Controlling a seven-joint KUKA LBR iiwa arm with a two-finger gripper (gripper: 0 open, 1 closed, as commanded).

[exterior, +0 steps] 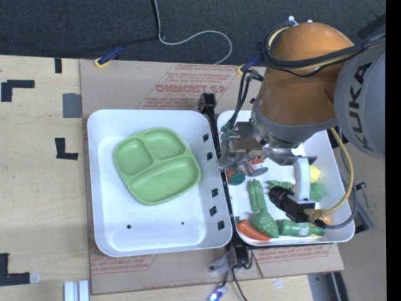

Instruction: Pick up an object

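Orange-banded arm over green toy vegetables

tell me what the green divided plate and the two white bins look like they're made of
Green divided plate: likely moulded plastic, matte to satin; one even colour, soft rounded ridges between its three sections.
Left white bin and right white bin: probably thin formed plastic, smooth and slightly glossy; rounded corners and a rolled rim, though coated metal can't be ruled out.

Cardboard-topped bench under two white bins
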